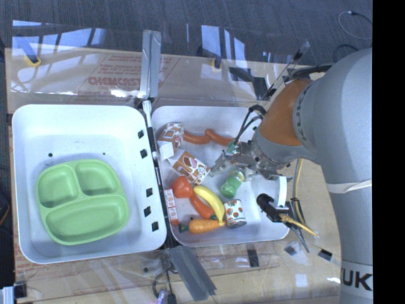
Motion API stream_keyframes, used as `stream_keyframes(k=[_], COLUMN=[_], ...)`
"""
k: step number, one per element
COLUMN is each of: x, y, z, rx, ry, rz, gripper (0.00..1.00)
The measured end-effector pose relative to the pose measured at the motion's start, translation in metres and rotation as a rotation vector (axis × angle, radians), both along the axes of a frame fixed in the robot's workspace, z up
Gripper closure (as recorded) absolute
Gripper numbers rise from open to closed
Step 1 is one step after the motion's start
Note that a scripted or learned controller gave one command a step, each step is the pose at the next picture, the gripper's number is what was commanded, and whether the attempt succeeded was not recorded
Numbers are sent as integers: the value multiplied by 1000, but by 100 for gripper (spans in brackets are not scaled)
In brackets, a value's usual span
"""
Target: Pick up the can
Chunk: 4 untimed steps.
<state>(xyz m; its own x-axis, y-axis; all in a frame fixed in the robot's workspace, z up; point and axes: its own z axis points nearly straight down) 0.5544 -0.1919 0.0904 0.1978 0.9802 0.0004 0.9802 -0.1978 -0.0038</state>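
Starting at the left bin (25, 170), you see a green divided plate (82, 200) by its front edge. In the right bin (269, 232), the can (235, 213) lies near the front edge, beside a banana (211, 201) and carrot (204, 226). The gripper (237, 160) hangs over a green bottle (231, 183); its grasp can't be told.

green plate (82, 201), banana (211, 201), possibly carrot (204, 226)

A robotics lab: a grey arm (335, 125) over two white bins (25, 170) of toy food on a taped bench (95, 75).
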Motion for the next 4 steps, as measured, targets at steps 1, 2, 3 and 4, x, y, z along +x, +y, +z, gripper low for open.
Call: stream_keyframes(k=[1,2,3,4], x=[-16,59,59,-30], y=[37,-8,14,-8], z=[-1,0,45,45], rx=[1,0,0,2], ry=[5,0,-1,2], rz=[-50,9,147,152], gripper=[0,0,0,0])
